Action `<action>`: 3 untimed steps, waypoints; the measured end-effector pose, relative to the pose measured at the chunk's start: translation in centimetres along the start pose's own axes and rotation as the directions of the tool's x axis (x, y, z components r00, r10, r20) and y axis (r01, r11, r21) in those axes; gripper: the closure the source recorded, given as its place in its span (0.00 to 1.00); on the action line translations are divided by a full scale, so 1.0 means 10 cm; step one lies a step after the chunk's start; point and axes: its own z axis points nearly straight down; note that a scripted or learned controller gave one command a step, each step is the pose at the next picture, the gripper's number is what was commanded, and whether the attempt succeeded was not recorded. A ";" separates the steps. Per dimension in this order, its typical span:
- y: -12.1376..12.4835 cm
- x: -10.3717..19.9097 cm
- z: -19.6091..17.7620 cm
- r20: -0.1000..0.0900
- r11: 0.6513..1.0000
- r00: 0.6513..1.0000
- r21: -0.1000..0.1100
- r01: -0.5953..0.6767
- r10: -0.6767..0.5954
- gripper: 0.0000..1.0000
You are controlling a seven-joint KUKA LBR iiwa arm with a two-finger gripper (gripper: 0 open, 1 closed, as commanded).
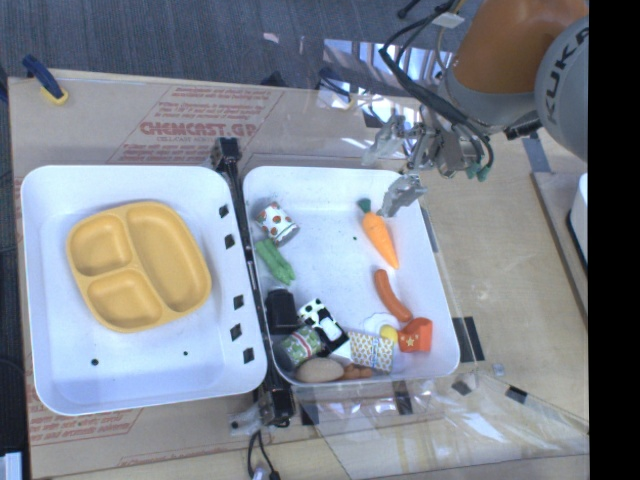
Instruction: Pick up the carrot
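Two shallow white plastic bins sit side by side on the bench. The left bin (40, 268) holds one thing, a yellow three-compartment plastic tray (138, 264).

Taking the small orange toy carrot with a green top (379, 236) as landmark: it lies flat on the floor of the right bin (335, 193), near that bin's far right corner, green end toward the far wall. The two-finger metal gripper (402, 194) hangs just above and to the right of the carrot's green end, close to it but with nothing between its fingers; whether they are spread or closed cannot be told from this angle.

Just nearer the camera than the carrot lies one orange-red toy sausage (391, 295), and beyond that one red box with a star (416, 336). Well left of the carrot are one small printed can (277, 222) and one green toy pod (274, 260). One black-and-white cow-patterned block (322, 320) sits toward the near left, among a cluster of small items too crowded to count.
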 end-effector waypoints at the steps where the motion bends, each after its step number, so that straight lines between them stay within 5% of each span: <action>1: -0.29 0.16 1.41 -0.014 0.999 0.999 -0.007 0.040 -0.040 0.00; 2: -0.34 0.05 1.83 -0.003 0.999 0.999 -0.003 -0.042 0.042 0.00; 3: -0.33 0.02 1.69 0.004 0.999 0.999 -0.001 -0.034 0.034 1.00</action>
